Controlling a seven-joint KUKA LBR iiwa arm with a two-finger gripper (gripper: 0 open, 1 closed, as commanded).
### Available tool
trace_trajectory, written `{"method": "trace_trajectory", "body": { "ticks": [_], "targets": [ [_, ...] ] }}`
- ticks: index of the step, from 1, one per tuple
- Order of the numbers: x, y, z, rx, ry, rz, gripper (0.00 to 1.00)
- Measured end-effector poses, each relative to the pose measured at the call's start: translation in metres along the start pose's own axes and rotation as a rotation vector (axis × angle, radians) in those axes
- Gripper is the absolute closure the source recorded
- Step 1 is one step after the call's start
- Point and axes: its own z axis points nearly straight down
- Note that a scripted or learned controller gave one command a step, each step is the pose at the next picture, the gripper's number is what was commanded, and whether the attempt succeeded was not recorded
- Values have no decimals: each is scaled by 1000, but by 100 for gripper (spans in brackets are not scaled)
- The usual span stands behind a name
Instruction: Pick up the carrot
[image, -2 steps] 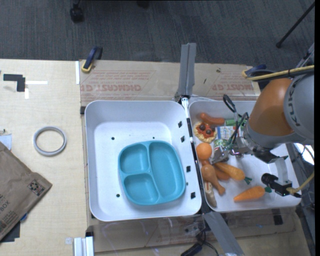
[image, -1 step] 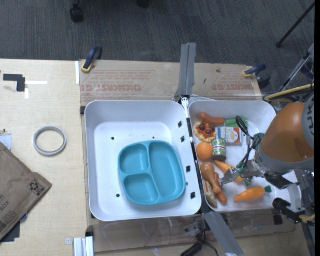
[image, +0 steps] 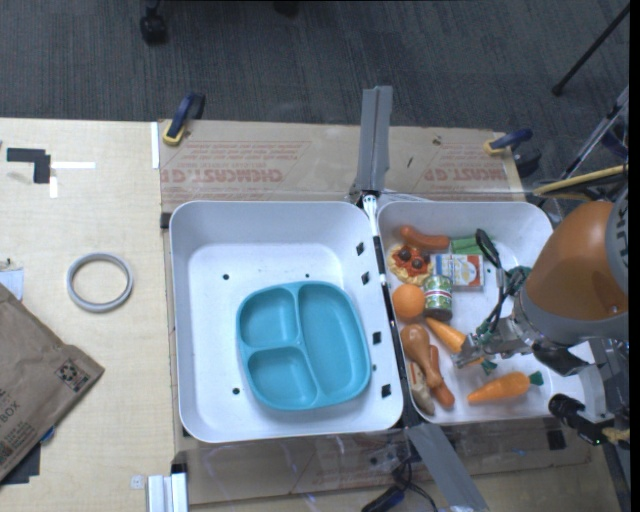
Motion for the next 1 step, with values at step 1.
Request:
{"method": "trace_trajectory", "body": {
  "ticks": [1],
  "targets": [
    [37, 81, -94, -2, -3, 154, 100]
  ]
}}
